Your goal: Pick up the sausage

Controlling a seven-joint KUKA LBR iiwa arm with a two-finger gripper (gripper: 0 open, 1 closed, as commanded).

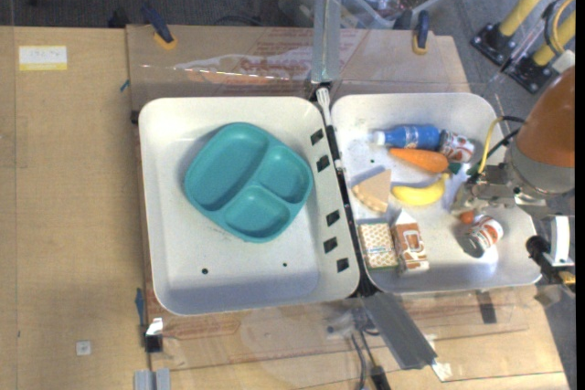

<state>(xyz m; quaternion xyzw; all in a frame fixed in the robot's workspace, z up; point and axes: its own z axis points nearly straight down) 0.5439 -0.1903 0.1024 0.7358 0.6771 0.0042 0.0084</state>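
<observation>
The gripper (473, 196) hovers low near the right bin's (416, 280) right edge, beside the banana (419, 193); its grip cannot be told.

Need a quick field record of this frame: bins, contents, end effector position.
left bin: teal divided plate
right bin: blue bottle, carrot, banana, bread slice, two small boxes, small can
sausage: cannot tell it apart in this view
end effector: low over right side of right bin, beside banana's end, above the can
arm: enters from the right
</observation>
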